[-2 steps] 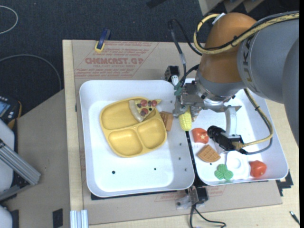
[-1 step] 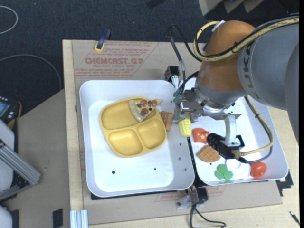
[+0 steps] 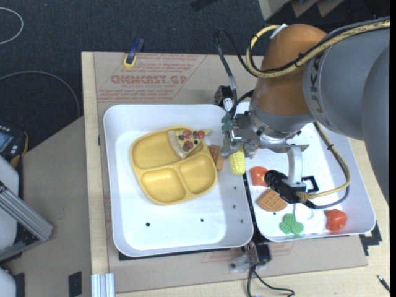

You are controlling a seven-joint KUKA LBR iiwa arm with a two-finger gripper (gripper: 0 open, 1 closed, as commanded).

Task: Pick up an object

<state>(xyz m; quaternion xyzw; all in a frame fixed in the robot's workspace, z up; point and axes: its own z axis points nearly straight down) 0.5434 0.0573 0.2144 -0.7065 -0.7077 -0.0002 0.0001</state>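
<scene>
1. Corn cob, a small yellow toy, lies right at the divide between the two white bins, on the inner edge of the right bin, just under the gripper.
2. Whether the gripper's fingers are apart or closed on anything cannot be told; the wrist body hides them from above.
3. Grey arm with its orange band reaches in from the right and hangs over the bins' shared edge.
4. Left bin holds a yellow divided plate with a pizza slice in its upper compartment; a brown item sits between the plate and the corn.
5. In the right bin lie a waffle-like piece, a green leafy toy, a red toy, and a reddish-orange piece beside a black cable fitting.
6. Both bins rest on a sheet of brown cardboard printed with red lettering; a blue-and-yellow clip sits at its top edge.
7. Around the bench the floor is dark carpet, with a thin cable loop at upper left and metal framing at lower left.
</scene>
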